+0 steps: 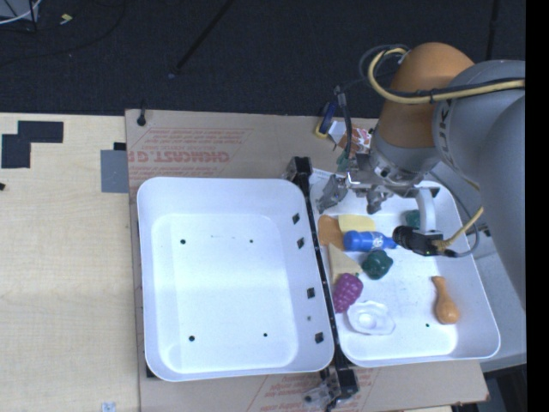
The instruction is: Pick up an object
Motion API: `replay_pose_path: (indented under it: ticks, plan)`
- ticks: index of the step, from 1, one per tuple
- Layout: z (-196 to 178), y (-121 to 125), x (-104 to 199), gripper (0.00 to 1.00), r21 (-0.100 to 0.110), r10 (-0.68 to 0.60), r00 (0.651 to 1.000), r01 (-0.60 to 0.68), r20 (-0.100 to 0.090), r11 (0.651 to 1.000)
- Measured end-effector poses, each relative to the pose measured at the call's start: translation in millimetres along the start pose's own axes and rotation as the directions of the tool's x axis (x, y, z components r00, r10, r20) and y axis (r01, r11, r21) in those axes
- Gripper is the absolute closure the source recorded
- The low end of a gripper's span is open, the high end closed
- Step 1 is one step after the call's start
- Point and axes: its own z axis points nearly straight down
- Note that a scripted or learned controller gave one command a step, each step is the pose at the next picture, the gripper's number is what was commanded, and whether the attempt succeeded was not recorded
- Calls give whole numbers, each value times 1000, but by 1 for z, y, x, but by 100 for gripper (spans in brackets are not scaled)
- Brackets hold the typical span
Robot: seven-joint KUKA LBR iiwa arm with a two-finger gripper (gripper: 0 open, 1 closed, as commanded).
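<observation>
Camera view: my claw (353, 192) hangs over the right bin's (467, 333) far-left corner, spread, holding nothing; blue bottle (367, 241) looks light, slick; grip mid-body.

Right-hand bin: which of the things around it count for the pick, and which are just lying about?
For the pick:
two-finger gripper
blue bottle-shaped toy
dark green lumpy toy
purple grape-bunch toy
orange pear-shaped toy
white disc-shaped piece

Lying about:
left-hand white bin
brown cardboard sheet
</observation>
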Motion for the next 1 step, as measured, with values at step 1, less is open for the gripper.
replay_pose_path:
  ticks: [1]
  plan:
    - [54, -26, -47, 0, 1, 7, 1000, -7, 3, 1000]
